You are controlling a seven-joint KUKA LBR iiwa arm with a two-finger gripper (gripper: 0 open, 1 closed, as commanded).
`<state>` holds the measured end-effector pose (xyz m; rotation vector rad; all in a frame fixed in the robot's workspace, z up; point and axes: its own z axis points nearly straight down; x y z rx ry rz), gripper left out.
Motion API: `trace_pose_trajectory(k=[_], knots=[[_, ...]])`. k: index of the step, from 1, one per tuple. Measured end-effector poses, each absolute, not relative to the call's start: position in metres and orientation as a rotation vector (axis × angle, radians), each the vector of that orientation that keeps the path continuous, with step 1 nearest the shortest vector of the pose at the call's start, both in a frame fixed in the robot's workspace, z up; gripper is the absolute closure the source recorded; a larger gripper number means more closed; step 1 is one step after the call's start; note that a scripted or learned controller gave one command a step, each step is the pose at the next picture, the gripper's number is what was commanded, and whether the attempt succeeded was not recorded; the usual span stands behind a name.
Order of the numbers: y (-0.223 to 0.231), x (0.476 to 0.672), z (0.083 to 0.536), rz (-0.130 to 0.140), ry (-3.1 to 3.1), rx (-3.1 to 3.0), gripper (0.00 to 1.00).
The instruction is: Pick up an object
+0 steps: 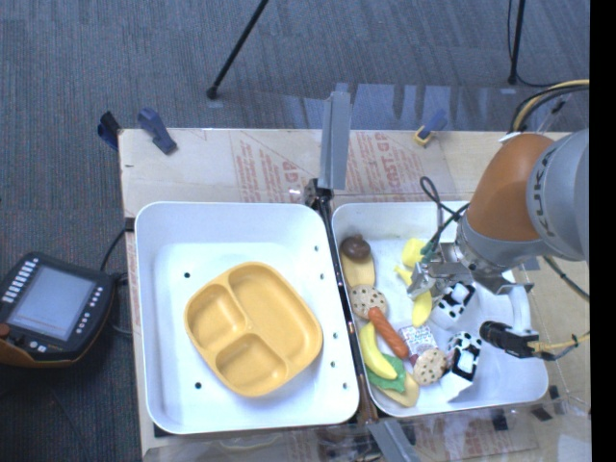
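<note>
Claw [424, 279] low in rt bin [525, 378], grip state can't tell, just above yellow toy [422, 307], yellow tray [252, 328] in lt bin [159, 287].

Arm [539, 200] cut off at right; claw [423, 279] fingertips too blurred to tell.

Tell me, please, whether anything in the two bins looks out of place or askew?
Nothing looks damaged or spilled. The yellow divided plate lies askew in the left bin, while the toy foods crowd the left side of the right bin.
</note>
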<state>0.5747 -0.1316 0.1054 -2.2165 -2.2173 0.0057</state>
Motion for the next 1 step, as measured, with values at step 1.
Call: trace_pose_trajectory(k=[1], knots=[[-0.0910,0.5489,0.2183,0.000,-2.069,-2.363,1.00]])
